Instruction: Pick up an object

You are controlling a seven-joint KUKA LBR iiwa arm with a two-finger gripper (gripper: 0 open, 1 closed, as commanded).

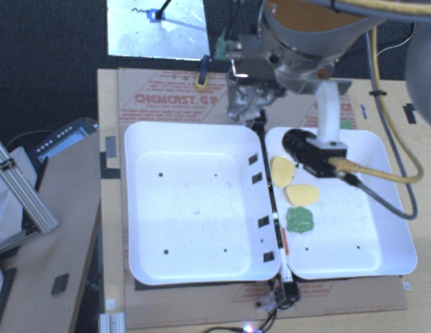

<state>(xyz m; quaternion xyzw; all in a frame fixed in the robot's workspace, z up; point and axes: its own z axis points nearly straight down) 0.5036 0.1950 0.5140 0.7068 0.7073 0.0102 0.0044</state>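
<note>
table: pale wood, carrying a brown printed sheet with red lettering, and both bins on top of that sheet.
my arm: comes in from the right and upper edge of the view, with the orange band up high and grey metal below it.
left bin: white and shallow, with small dark dots on its floor. it sits side by side with the other bin.
right bin: white and shallow. all three loose pieces lie in its left half, near the wall it shares with the left bin.
my hand: at the far rim, just over the spot where the two bins meet, well apart from the pieces. i cannot tell how far open it is, or whether it has hold of anything.
green piece: crumpled, and the nearest of the three to the camera. it lies just beside the lower yellow piece.
lower yellow piece: flat and oval, lying between the green piece and the upper yellow piece.
upper yellow piece: flat, and the farthest of the three from the camera.
</note>
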